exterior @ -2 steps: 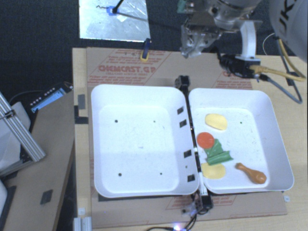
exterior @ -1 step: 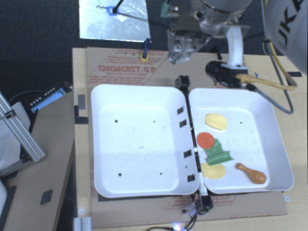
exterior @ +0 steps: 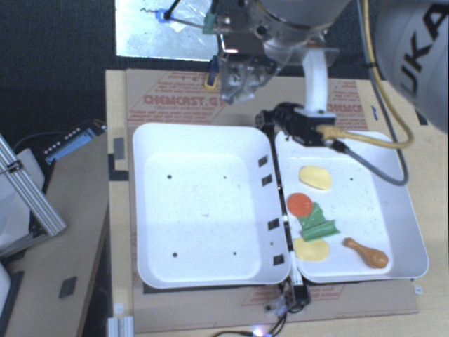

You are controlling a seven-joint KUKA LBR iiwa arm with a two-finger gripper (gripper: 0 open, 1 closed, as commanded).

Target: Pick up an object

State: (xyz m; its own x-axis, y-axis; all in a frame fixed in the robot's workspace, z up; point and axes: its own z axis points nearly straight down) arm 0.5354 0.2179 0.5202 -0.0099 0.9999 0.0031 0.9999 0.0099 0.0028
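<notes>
Nearest you, the right bin (exterior: 403,216) holds five items: a brown drumstick-shaped piece (exterior: 366,252) by its front edge, a pale yellow piece (exterior: 311,249) beside it, a green piece (exterior: 318,220) touching that one, a red disc (exterior: 299,203) just behind, and a yellow oval (exterior: 316,177) farther back. Left of these sits the left bin (exterior: 203,209). Both rest on the surface (exterior: 119,104). Farthest from you, the gripper (exterior: 238,83) hangs above the back rim of the left bin, well apart from every item; you cannot tell how wide it stands, and nothing shows in it.
</notes>
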